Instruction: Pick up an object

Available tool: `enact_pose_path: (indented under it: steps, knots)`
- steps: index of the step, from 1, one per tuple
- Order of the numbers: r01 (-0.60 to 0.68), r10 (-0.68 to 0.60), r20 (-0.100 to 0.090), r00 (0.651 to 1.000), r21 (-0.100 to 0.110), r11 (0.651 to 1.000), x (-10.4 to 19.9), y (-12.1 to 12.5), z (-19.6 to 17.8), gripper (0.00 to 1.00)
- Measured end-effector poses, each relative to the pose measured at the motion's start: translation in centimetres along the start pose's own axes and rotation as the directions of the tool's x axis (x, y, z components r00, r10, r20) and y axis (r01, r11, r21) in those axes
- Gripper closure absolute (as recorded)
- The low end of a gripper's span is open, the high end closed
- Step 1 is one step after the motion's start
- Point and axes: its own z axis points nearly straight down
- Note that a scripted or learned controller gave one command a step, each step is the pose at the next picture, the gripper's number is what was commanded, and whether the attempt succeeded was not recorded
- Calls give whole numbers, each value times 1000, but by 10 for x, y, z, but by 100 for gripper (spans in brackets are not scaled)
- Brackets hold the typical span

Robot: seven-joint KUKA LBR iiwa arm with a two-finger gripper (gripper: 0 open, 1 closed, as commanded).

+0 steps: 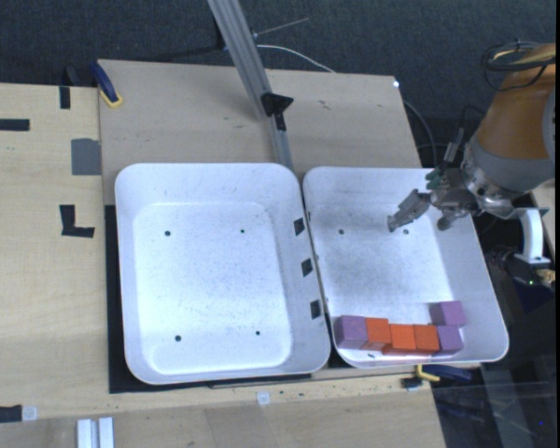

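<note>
**A:** Right, camera view, item one?

**B:** Grey two-finger gripper (413, 215) on the grey arm with the orange band (515, 110), reaching in from the right. It hangs over the upper middle of the shallow white right-hand bin (355, 194). Whether it is apart or together I cannot tell; the tip is too small and dark against the speckled floor. Nothing visible in it.

**A:** Item two?

**B:** Row of small foam-like blocks (401, 332) along the near wall of that same bin: a purple cube (352, 329) at the left end, orange blocks (397, 335) in the middle, two more purple blocks (448, 323) stacked at the right end. All touching or nearly so.

**A:** Relation to the gripper?

**B:** Well apart. The blocks lie toward the near edge of the bin from the gripper, roughly straight down the picture. The row's long axis runs left to right along the wall, across the line of approach.

**A:** Item three?

**B:** Shallow white left-hand bin (131, 250), beside the first on the pale wooden table (37, 250).

**A:** Judgement?

**B:** Pick not begun. The wall and the tight packing look likely to hinder a clean grasp.
</note>
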Motion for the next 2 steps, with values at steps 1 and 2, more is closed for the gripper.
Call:
enact_pose_path:
  steps: [1,2]
  knots:
    - [8,-8,-2,1000,-2,1000,78,19,-17,0]
    - [-4,4,3,1000,6,1000,28,41,75,0]
